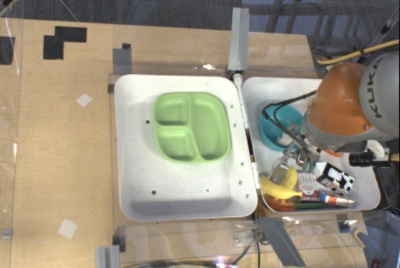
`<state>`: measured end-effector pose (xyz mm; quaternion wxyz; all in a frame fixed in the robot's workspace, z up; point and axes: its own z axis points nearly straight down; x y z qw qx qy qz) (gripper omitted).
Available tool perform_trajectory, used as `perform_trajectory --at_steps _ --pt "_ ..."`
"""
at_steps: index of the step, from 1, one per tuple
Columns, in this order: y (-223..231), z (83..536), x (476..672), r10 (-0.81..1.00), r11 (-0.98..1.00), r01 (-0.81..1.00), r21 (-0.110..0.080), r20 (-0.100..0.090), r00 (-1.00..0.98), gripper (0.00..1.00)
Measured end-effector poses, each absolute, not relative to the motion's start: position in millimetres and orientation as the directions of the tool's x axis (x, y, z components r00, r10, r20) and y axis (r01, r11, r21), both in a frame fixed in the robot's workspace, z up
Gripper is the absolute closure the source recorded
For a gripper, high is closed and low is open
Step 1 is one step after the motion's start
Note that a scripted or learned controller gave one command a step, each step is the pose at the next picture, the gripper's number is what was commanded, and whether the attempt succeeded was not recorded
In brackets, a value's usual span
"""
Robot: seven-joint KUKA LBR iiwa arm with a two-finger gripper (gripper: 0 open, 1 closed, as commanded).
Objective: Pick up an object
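Hovering low in the right bin (374, 195), the pincer (289, 167) sits just above the banana (279, 188); its grip state cannot be told. Best descend straight, avoiding the blue bowl (279, 126) and markers (325, 200).

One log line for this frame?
arm over right bin | gripper low above banana | grasp unconfirmed | green divided plate in left bin
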<state>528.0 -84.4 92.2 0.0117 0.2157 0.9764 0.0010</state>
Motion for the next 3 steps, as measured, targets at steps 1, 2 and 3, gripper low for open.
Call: perform_trajectory --at_steps 1,2,3 --pt "-118.7 152.5 569.3 0.483 0.876 0.483 0.005 -0.015 -0.876 0.0" --pt "-98.9 92.5 569.0 0.414 0.91 0.414 0.005 -0.019 -0.91 0.0" --pt "-102.0 92.0 529.5 0.593 0.805 0.593 0.011 -0.021 -0.805 0.0"
